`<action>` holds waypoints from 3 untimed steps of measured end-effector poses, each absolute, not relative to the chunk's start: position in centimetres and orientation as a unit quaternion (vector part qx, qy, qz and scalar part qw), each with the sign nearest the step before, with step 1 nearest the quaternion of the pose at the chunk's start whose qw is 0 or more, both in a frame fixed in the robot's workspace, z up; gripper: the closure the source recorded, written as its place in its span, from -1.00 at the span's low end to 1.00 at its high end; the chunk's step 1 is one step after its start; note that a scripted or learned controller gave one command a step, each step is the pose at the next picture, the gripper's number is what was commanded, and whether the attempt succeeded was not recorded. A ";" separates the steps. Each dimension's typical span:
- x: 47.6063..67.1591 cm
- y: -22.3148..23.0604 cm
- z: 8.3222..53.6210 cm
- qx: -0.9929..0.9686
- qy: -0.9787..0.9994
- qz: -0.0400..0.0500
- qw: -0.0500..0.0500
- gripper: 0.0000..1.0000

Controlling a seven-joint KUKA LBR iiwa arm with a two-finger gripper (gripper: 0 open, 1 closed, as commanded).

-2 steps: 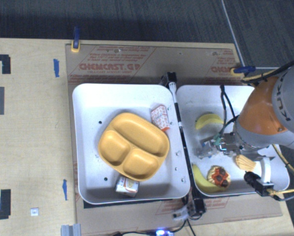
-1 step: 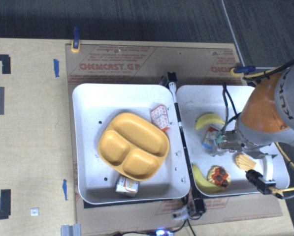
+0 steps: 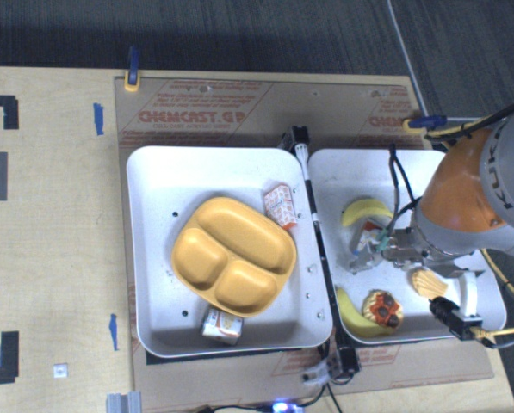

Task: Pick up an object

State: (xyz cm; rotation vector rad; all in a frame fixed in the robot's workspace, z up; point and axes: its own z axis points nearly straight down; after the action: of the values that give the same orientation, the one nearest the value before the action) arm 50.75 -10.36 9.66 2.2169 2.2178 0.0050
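My gripper (image 3: 366, 249) hangs low in the right bin (image 3: 463, 166), near its left middle. Just above it lies a yellow banana (image 3: 364, 210), with a small red and green item (image 3: 374, 228) right at the gripper's top edge. A second banana (image 3: 349, 311) curves along the bin's front left, and a red and orange round toy (image 3: 382, 308) rests against it. A pale ridged piece (image 3: 428, 280) lies to the right of the gripper, under the wrist. I see nothing clearly held.
The left bin (image 3: 149, 231) holds a large yellow three-part plate (image 3: 232, 255), a small red and white carton (image 3: 280, 205) at its upper right and another packet (image 3: 222, 325) at the front. Cables run along the divider between the bins.
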 end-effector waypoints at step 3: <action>48.3 -9.2 9.7 0.707 0.707 0.003 0.005 -1.00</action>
State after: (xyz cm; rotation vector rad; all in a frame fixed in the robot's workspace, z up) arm 48.27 -9.21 9.68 2.2147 2.2136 0.0090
